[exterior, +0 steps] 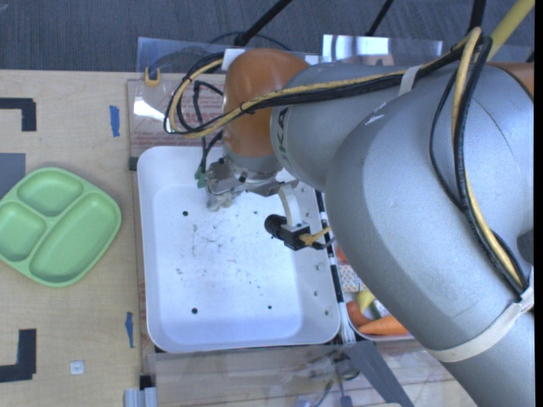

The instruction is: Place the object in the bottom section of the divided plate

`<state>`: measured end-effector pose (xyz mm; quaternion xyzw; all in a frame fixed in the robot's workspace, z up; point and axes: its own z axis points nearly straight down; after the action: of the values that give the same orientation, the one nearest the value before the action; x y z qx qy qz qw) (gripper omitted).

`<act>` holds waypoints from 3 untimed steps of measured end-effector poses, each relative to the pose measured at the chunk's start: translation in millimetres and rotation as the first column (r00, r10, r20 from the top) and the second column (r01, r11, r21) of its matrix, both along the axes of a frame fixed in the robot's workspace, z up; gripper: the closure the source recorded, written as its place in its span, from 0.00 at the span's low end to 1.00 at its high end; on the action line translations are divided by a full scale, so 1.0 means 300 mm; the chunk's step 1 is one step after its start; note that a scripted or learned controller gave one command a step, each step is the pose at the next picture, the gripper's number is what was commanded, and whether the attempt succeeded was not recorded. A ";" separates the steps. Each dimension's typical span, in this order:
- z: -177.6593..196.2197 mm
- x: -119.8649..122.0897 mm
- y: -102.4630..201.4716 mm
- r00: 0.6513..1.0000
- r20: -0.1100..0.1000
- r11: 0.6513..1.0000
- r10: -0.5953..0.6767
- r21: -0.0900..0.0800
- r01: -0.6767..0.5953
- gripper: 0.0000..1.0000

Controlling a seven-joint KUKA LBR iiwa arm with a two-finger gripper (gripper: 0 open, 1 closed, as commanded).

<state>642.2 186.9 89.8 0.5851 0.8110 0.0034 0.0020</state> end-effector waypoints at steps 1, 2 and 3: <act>0.049 0.059 0.040 0.995 -0.003 0.995 -0.097 -0.002 0.097 1.00; -0.003 0.087 0.101 0.968 -0.001 0.968 -0.252 -0.001 0.252 1.00; -0.003 0.088 0.112 0.939 0.000 0.939 -0.344 0.000 0.344 1.00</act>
<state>668.6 220.4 88.9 0.7177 0.6964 0.0033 0.0027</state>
